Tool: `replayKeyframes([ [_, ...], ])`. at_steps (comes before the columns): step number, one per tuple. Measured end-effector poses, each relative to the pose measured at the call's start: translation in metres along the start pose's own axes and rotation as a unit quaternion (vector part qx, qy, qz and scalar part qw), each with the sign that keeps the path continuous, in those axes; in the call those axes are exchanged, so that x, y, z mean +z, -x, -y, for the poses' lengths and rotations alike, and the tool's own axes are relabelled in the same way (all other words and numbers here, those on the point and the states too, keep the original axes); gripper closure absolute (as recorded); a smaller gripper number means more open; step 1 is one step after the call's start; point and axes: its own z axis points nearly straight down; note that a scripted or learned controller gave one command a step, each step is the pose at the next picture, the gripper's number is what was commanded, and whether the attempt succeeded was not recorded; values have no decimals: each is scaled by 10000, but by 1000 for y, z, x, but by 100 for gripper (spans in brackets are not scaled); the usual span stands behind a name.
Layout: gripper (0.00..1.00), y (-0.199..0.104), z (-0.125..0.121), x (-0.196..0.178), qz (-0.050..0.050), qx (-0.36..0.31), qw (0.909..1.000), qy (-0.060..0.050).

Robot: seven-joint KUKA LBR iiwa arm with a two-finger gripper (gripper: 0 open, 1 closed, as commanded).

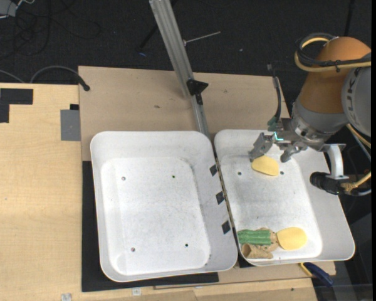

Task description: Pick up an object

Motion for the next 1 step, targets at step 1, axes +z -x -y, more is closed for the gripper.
replayKeyframes([
  [1, 0, 1, -1, -3, 5, 3, 10000, 24],
])
